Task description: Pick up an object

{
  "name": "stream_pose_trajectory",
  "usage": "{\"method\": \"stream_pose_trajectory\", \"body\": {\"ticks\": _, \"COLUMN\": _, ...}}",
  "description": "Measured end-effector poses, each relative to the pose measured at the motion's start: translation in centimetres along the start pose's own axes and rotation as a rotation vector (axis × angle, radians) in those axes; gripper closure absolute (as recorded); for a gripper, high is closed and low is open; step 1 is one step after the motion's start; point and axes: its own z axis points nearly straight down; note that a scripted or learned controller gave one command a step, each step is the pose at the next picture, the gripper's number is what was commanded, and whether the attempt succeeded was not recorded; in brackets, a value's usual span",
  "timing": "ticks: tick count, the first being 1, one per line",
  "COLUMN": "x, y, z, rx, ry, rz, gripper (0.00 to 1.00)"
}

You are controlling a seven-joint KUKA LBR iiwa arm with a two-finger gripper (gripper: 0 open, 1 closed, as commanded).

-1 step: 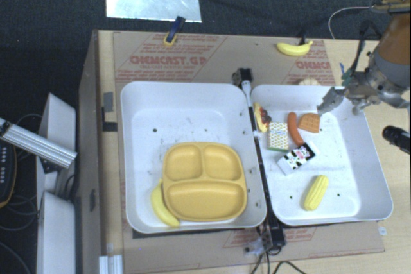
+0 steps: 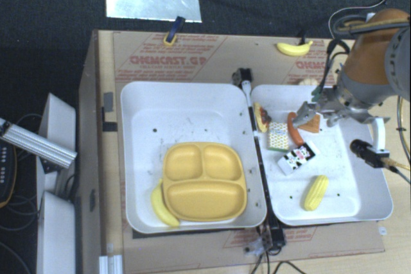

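Observation:
My gripper (image 2: pixel 313 113) hangs low over the back of the right bin (image 2: pixel 359 202), reaching in from the right. Directly under its tip lies an orange wedge (image 2: pixel 312 125), touching or nearly touching it. A red sausage (image 2: pixel 294 131) lies just left of the wedge. Next to that are a green-and-yellow checkered block (image 2: pixel 278 136) and a black-and-white patterned box (image 2: pixel 296 158). A yellow corn cob (image 2: pixel 315 192) rests toward the front of the bin. A small hot-dog-like piece (image 2: pixel 261 117) sits against the bin's left wall.
The left bin (image 2: pixel 144 106) holds a yellow divided plate (image 2: pixel 204 181) with a banana (image 2: pixel 162 206) along its left front edge. Another banana (image 2: pixel 293 47) lies on the cardboard behind the right bin. A black fitting (image 2: pixel 366 152) sticks over the right bin's right side.

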Motion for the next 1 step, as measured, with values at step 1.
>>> {"method": "stream_pose_trajectory", "body": {"ticks": 1, "x": -0.52, "y": 0.32, "z": 7.16, "rx": -0.009, "ry": -0.002, "rz": 0.003, "gripper": 0.00}}
